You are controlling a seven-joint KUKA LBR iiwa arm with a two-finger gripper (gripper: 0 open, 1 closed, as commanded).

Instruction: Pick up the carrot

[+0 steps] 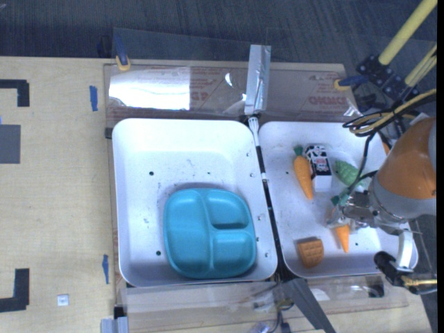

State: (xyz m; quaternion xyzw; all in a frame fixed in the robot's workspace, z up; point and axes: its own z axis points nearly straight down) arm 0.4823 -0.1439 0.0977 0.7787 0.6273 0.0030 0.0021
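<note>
Right bin point(277, 186): one tan block point(310, 250) nearest, left of the gripper point(345, 217). Two carrots: a small one point(343, 237) just below the gripper, seemingly touching; a larger carrot point(303, 174) farther left. Gripper's opening cannot be told. One black-white carton point(319, 161), one green item point(346, 172) beyond. Left bin point(139, 151): one blue tray point(208, 233).

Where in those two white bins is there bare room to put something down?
Left white bin: bare floor behind and left of the blue divided plastic plate. Right white bin: open strip left of the orange toy carrot; crowded near the gripper.
</note>
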